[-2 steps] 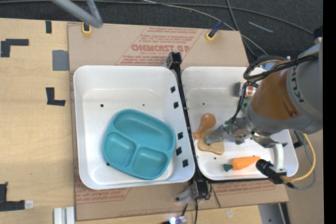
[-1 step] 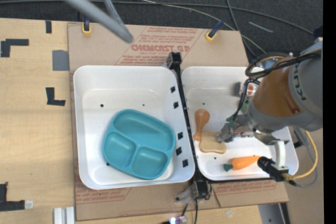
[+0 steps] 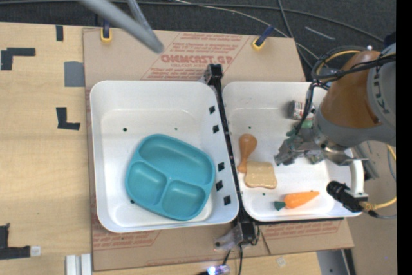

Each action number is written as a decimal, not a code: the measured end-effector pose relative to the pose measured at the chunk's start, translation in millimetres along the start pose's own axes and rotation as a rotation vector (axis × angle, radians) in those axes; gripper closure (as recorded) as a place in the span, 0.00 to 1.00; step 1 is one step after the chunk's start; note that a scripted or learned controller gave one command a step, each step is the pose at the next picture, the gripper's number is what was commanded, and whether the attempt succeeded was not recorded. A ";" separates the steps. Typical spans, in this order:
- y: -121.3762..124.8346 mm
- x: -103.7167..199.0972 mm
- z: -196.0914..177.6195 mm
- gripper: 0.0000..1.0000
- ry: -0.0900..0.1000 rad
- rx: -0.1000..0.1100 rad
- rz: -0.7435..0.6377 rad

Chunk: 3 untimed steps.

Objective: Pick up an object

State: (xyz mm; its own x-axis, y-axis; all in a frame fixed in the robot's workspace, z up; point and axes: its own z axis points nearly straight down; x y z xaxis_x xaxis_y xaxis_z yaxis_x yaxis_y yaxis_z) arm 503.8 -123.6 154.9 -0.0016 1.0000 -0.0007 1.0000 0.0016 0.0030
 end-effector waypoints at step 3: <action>-10.0 58.4 -78.4 1.00 0.002 0.005 -0.004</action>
State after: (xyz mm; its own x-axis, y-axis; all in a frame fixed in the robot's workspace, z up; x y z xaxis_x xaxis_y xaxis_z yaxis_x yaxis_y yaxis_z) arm 493.4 -65.1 233.2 -0.0052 1.0000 0.0013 1.0000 0.0052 -0.0018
